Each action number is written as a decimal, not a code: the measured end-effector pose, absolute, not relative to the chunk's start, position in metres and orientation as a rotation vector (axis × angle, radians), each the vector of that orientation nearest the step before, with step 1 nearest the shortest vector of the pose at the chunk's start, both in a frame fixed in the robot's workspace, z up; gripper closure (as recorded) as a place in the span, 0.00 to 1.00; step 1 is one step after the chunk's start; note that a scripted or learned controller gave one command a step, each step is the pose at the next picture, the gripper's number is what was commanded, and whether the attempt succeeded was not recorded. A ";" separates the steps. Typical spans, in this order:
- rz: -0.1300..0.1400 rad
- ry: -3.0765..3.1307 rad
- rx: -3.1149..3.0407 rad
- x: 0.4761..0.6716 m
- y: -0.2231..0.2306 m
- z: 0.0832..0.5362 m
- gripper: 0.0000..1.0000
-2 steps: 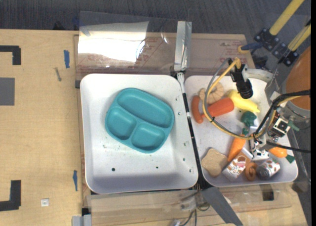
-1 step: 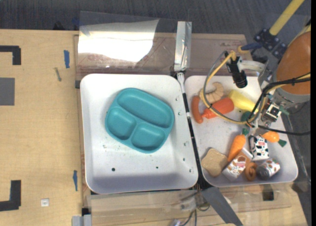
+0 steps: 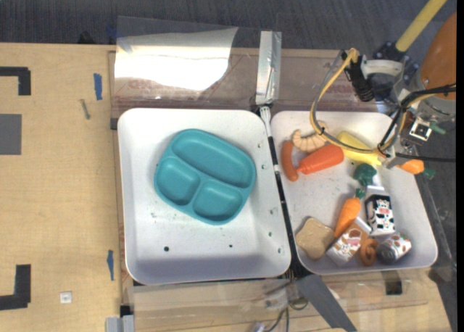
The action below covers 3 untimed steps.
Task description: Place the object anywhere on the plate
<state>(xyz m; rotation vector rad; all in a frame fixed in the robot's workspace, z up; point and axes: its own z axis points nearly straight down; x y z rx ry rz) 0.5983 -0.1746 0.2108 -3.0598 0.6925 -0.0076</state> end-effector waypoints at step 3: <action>0.007 0.316 -3.120 0.666 -0.212 0.189 1.00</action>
